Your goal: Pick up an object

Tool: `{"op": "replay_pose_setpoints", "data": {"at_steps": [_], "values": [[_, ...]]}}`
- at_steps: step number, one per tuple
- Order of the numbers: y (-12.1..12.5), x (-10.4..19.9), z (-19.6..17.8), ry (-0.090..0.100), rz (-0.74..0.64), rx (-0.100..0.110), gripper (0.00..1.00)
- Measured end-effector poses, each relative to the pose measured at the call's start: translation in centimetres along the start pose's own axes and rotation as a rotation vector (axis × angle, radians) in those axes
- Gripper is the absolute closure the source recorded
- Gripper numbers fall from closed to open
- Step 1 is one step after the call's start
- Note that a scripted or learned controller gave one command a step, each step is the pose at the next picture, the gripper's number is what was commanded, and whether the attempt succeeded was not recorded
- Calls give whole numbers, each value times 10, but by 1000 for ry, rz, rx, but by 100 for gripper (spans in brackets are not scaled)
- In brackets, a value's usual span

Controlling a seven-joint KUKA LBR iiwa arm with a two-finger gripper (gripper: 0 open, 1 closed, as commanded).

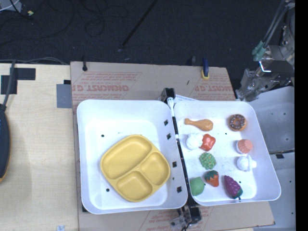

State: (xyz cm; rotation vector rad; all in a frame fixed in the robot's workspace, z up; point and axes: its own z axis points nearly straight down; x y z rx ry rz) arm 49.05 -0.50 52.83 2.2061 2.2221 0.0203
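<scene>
Claw hangs outside the right bin, beyond its far corner.

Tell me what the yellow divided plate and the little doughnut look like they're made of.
The yellow three-compartment plate looks like moulded plastic, smooth and semi-matte: uniform colour, rounded ridges. The small brown ring doughnut is probably a plastic or rubber toy, going by its even surface, though it's too small to be sure.
</scene>
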Motion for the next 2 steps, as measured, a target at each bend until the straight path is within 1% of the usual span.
{"op": "replay_pose_setpoints", "data": {"at_steps": [1,2], "values": [[-7,32,26,-1,6,21,100],[-14,92,6,-1,2,17,100]]}}
